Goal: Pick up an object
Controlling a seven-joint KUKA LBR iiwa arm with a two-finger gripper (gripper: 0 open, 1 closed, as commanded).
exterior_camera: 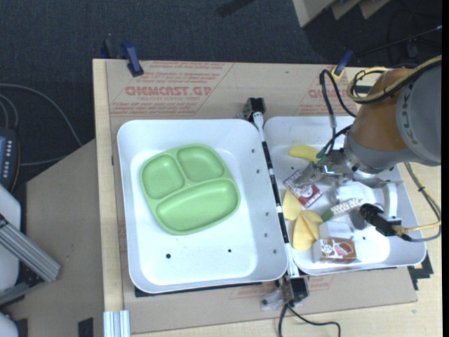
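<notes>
tool (335, 168) sits low in the right bin (410, 255), snack packet (304, 190) just left of it, can't tell its grip

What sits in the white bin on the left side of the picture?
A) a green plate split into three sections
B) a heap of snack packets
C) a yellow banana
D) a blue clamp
A: the left bin holds a green divided plate with three compartments, while the snack packets and yellowish items lie in the right bin under the arm.
</notes>
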